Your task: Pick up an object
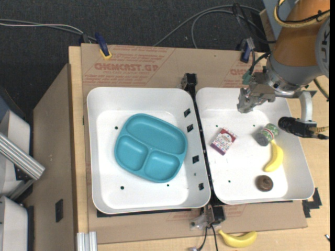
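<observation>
Lying at the bench's near edge, outside both bins, a spare banana (238,238) sits just below the seam where the two trays meet. Inside the right bin (298,192), a small round brown object (265,183), possibly a doughnut-shaped toy, rests near the front right corner. Just behind it a yellow banana (274,158) lies close to the right wall, its long axis running roughly front to back with a slight lean, upper tip toward the far right, lower tip curling toward the bin's middle. Touching or nearly touching that upper tip is a small green-and-grey can-like object (267,134), tipped on its side. A pink-and-white packet (223,141) lies flat near the bin's left wall, well apart from the rest, its long side slanted. In the left bin (99,140), a teal divided plate (151,147) fills the centre.

Farthest back, the gripper (247,107) hangs over the right bin's far edge, above bare floor, carrying nothing; whether its fingers are spread or pressed together cannot be told from this angle.

No object is yet chosen. The packet looks the cleanest target, being isolated: a good attempt would likely centre above it, turn the fingers across its short side, and descend straight. The banana would want a grip across its width, mid-body.
</observation>
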### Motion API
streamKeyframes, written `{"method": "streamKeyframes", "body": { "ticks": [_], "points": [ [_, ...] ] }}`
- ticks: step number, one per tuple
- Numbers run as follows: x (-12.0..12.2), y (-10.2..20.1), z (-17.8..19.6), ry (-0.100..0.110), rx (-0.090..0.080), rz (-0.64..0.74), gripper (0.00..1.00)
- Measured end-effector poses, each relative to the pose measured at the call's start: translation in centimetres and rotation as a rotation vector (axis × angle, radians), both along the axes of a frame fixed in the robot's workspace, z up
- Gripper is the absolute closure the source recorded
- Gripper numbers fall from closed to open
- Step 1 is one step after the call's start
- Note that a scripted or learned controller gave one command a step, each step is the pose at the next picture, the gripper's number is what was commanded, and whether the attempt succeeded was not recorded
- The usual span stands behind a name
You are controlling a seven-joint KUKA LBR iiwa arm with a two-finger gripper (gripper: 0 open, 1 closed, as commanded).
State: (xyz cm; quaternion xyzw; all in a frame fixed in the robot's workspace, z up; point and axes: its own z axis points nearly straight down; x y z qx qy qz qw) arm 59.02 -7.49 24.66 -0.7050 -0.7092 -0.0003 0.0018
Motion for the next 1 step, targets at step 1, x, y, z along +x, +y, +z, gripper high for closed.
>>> {"method": "streamKeyframes", "body": {
  "ticks": [1],
  "points": [
    [-0.17,5.13,-0.26,0.001,-0.001,0.000,1.00]
  ]
}}
